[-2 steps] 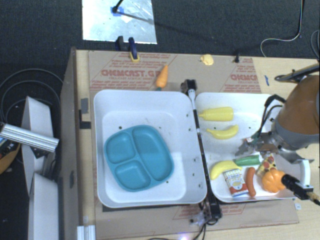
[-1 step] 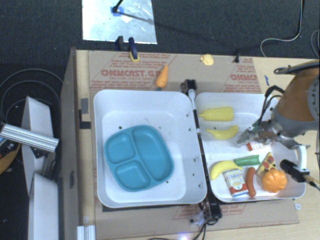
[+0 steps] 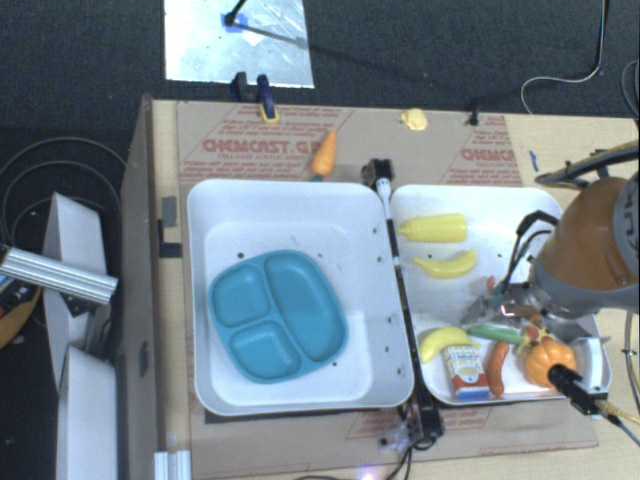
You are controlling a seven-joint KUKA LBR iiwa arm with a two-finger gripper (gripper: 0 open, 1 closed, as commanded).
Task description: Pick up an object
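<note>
Reaching down from the right, the arm (image 3: pixel 590 238) hangs over the right bin (image 3: pixel 480 200), its wrist low above the crowded near-right corner. The gripper (image 3: pixel 508 313) sits among the toys there, but whether it is spread or closed, and whether anything is in it, cannot be told from this view; the parts are small and tangled with the objects.

Candidates for the pick lie close together in that corner: a green piece (image 3: pixel 495 333) just under the gripper, an orange pumpkin-like toy (image 3: pixel 545 360) toward the bin's right edge, a red sausage-shaped piece (image 3: pixel 497 366), a small carton (image 3: pixel 466 375) against the near edge, and a yellow banana (image 3: pixel 442 343) near the divider side. Two more yellow items, a corn-like one (image 3: pixel 433 228) and a curved one (image 3: pixel 447 264), lie well apart toward the far-left part of the bin.

To do this step well, I judge the descent should centre on one piece only, probably the green one, so its neighbours are not pinched along with it. A straight vertical lift would then avoid dragging things against the near rim.

Room is tight at the near-right corner, with walls on two sides. The middle of the right bin is open. The left bin (image 3: pixel 215 208) carries a blue divided plate (image 3: pixel 277 313).
</note>
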